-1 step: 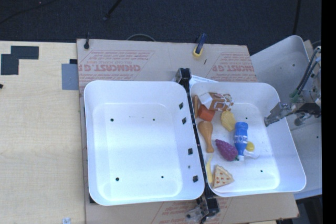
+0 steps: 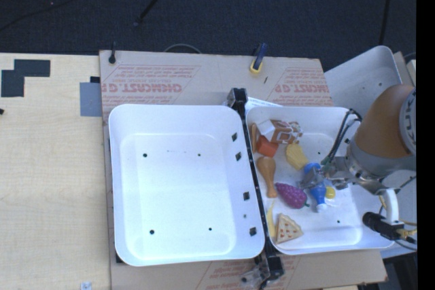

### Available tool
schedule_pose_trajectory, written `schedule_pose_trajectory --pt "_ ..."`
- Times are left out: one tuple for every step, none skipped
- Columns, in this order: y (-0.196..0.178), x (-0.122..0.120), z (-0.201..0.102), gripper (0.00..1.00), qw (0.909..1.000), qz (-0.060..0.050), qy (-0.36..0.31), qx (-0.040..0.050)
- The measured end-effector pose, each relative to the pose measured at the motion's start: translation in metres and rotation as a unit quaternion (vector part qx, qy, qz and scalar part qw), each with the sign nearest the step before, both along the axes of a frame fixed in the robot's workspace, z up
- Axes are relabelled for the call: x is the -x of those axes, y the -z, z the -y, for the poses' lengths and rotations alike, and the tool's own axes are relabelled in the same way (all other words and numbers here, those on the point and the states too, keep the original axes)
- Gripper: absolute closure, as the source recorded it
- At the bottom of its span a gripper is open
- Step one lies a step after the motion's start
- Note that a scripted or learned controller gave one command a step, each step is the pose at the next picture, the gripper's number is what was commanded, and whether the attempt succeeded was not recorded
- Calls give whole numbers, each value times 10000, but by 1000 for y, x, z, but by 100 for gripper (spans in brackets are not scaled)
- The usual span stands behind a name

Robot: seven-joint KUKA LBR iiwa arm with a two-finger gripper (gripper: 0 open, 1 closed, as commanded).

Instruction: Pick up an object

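The right bin [image 2: 340, 238] holds several toy foods: a purple grape bunch [image 2: 292, 195], a pizza slice [image 2: 287, 228], a tan drumstick [image 2: 267, 173], a yellow piece [image 2: 296, 155], an orange block [image 2: 266, 145] and a white-and-brown piece [image 2: 285, 128]. A blue and yellow object [image 2: 319, 194] lies near the bin's middle. My gripper [image 2: 315, 178] is low in the right bin, right over that blue object and beside the grapes. The arm's wrist covers the fingers.
The left bin [image 2: 129, 146] sits beside the right one, with a black divider [image 2: 246, 173] between them. A blue and yellow clamp [image 2: 257, 59] stands at the back edge of the cardboard base. The arm's grey body [image 2: 384, 132] overhangs the right bin's right side.
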State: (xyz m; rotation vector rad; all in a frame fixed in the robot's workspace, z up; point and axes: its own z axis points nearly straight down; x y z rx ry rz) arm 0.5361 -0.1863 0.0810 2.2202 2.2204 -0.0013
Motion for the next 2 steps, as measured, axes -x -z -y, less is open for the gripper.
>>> schedule_pose_trajectory --pt "-7 -54 26 0 10000 14 -20 -1" --pt "-6 -108 -18 0 10000 -56 -39 -20"
